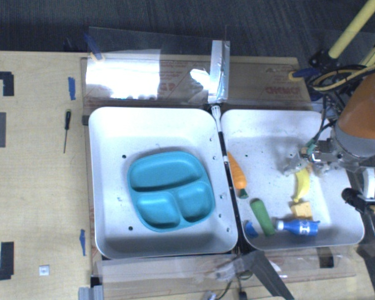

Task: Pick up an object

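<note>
Lowest in the right bin (pixel 337 127), at six o'clock, lies the blue bottle (pixel 298 227). My claw (pixel 312 155) hovers just above the banana (pixel 301 184); I cannot tell its spread. I should descend straight, straddling the banana's width.

Two white bins sat side by side on the bench: the left bin (pixel 103 167) held a blue divided tray (pixel 170 189), and the right bin (pixel 262 136) held a carrot (pixel 237 174) by its left wall, a green cucumber (pixel 261 216), a banana (pixel 302 184), a small tan block (pixel 302 209) and a blue bottle (pixel 298 227) near the front. The arm (pixel 361 114) reached in from the right, its gripper (pixel 305 157) low over the right bin just above the banana's upper end. A screwdriver (pixel 67 129) lay on the bench well left of the bins.
</note>
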### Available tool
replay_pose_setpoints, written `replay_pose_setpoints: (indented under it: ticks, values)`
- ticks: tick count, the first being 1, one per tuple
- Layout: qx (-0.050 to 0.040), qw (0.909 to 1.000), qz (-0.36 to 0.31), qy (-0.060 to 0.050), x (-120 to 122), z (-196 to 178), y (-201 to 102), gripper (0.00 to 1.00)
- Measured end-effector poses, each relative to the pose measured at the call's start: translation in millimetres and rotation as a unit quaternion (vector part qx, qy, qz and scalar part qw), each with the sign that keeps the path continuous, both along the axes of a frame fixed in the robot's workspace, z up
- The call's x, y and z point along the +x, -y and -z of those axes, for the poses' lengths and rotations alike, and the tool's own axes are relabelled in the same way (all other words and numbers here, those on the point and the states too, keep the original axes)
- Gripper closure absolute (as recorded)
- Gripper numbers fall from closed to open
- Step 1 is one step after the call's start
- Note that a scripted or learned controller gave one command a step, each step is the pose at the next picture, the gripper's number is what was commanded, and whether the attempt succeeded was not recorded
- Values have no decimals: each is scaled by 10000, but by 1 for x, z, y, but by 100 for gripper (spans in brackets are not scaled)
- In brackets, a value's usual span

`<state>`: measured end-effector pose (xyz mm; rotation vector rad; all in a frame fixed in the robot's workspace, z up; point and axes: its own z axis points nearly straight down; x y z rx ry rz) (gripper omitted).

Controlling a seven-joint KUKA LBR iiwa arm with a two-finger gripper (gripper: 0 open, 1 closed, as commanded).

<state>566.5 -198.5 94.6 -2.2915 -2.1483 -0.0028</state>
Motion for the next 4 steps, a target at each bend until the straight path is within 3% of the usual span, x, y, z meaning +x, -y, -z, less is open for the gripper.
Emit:
replay_pose_setpoints:
  ticks: [1,2,3,4]
  values:
    - [44,9999,129,1,14,7,0,0]
    - [-1,9999,123,30,15,-2,3,100]
    - [-17,9988,493,12,-30,-109,19,100]
    - [-9,9715,2372,-19,-26,-117,-34,100]
